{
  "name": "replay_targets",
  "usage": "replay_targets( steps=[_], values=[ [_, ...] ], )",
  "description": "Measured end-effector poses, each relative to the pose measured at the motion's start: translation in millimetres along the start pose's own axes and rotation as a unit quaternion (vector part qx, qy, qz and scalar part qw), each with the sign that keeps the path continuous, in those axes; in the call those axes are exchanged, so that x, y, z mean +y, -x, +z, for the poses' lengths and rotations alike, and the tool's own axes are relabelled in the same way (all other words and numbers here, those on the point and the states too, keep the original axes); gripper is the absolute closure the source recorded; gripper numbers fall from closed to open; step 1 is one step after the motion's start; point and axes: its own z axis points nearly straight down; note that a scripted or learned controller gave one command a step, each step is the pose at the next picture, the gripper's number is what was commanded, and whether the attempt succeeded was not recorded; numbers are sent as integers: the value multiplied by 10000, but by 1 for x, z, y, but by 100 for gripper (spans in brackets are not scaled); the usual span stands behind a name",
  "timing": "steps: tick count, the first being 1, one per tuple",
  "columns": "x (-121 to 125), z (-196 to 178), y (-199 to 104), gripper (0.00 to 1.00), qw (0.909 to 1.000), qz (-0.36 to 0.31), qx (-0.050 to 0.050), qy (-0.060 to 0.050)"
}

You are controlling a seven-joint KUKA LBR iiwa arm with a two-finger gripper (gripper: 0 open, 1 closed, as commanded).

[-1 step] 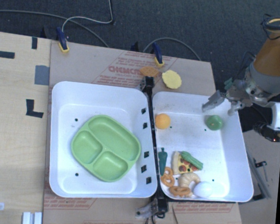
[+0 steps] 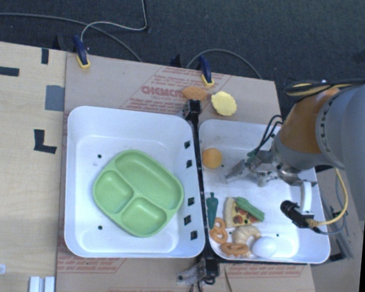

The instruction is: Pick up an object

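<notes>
My gripper (image 2: pixel 248 174) hangs low over the middle of the right bin (image 2: pixel 300 257). Its fingers are spread open with nothing between them. An orange ball (image 2: pixel 212 158) lies just left of it, near the bin's left wall. Below the gripper sits a cluster of toy food: a pizza slice (image 2: pixel 237 215) with a green piece (image 2: pixel 249 209) on it, a dark green vegetable (image 2: pixel 211 209), a pretzel (image 2: pixel 218 231), a sausage (image 2: pixel 236 249), a beige piece (image 2: pixel 246 232) and a white egg (image 2: pixel 264 247).
The left bin (image 2: pixel 87 133) holds a green divided plate (image 2: pixel 138 192). A yellow toy (image 2: pixel 224 104) and an orange toy (image 2: pixel 195 93) lie on the cardboard behind the bins. Cables run along the arm at the right bin's right side.
</notes>
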Motion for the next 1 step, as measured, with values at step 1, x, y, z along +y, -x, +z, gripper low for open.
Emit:
replay_targets(
  steps=[1],
  values=[
    [-69, 0, -46, 0, 10000, 5, -5, 7]
  ],
)
